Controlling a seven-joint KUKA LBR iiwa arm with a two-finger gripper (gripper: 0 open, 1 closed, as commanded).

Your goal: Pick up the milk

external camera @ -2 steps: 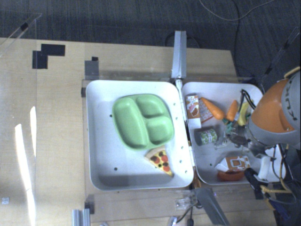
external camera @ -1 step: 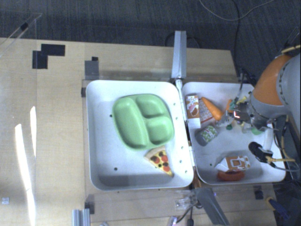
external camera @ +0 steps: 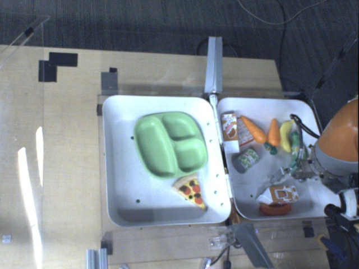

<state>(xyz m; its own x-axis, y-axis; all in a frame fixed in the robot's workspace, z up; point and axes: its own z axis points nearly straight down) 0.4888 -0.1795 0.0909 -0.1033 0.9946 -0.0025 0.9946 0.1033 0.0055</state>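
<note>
In the right bin (external camera: 300, 106) a small white carton with an orange-brown label, which looks like the milk (external camera: 279, 194), lies on its side near the front wall, its gabled end pointing left. My gripper (external camera: 295, 168) hangs just above and to the right of it, below the arm's orange band (external camera: 341, 136). From this angle nothing appears between the gripper and the carton, and they look apart. A red sausage (external camera: 275, 209) lies against the carton's front side.
The right bin also holds a brown-and-white box (external camera: 229, 129), two carrots (external camera: 253, 129), a yellow-green banana (external camera: 286, 135) and a grey-green can (external camera: 247, 159). In the left bin (external camera: 118, 167) are a green divided plate (external camera: 171, 143) and a pizza slice (external camera: 191, 191).
</note>
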